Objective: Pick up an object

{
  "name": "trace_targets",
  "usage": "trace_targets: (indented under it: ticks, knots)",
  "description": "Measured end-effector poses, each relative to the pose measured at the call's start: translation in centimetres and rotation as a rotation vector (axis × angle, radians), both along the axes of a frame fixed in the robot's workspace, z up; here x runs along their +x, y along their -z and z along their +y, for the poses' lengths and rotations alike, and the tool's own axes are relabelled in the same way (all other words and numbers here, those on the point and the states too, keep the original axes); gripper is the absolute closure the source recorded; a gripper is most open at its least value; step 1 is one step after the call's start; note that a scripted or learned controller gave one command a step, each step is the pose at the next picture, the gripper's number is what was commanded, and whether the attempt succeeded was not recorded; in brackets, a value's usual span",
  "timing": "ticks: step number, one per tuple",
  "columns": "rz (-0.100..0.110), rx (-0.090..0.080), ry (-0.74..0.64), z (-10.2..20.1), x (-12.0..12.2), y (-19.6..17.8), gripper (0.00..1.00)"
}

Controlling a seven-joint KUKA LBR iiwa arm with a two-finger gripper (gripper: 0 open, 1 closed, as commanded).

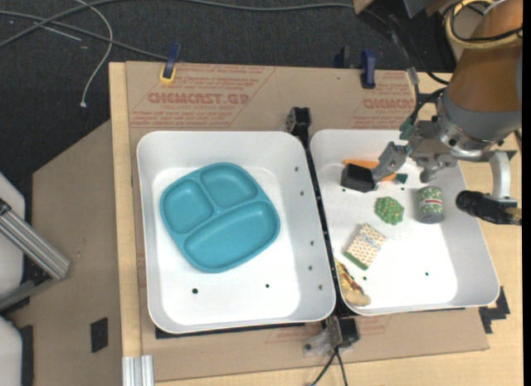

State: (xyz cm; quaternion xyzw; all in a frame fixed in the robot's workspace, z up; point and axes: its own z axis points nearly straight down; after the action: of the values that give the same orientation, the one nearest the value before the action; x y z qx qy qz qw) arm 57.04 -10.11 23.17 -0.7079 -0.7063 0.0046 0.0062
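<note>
Knobbly green ball (pixel 388 209) (small, round)

Blue tray (pixel 220 227), green ball (pixel 388 209)

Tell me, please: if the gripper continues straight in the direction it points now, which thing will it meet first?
The gripper points left and down toward the black block with the orange piece just behind it. The block would likely come first, though depth is hard to judge from above.
</note>
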Motion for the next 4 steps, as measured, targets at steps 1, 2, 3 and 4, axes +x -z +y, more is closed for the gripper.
trace_targets:
  ticks: [1,2,3,4]
  knots:
    - [-0.014,-0.001,-0.002,0.0,0.3,-0.7,0.00]
    - [-0.008,0.000,-0.001,0.3,-0.6,5.2,0.00]
    - [-0.013,-0.001,-0.001,-0.3,0.0,9.7,0.00]
    - [-0.018,-0.007,0.000,-0.6,0.2,14.5,0.00]
